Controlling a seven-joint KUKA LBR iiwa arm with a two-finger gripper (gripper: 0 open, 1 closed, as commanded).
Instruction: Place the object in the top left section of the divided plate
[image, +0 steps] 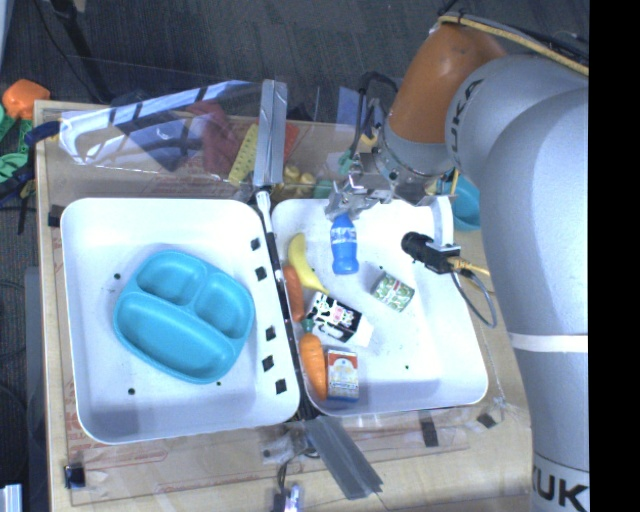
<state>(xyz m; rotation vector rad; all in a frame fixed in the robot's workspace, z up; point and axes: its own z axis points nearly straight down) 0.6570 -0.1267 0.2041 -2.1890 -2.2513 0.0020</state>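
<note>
Two bins (90, 400) are counted, one plate (185, 315), one bottle (344, 245), one banana (301, 263), one carrot (313, 362), one can (393, 292) and two cartons (333, 319).

Overhead light is hitting the white bins (150, 420) pretty hard, washing out their floors (detail is getting lost there). Soft shadows are pooling just under the blue divided plate (185, 315). Around the bins, everything is looking dim and slightly soft.

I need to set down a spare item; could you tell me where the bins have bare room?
Left bin: bare floor around the blue plate. Right bin: bare patch right of the carton, below the can; crowded along the divider.
</note>
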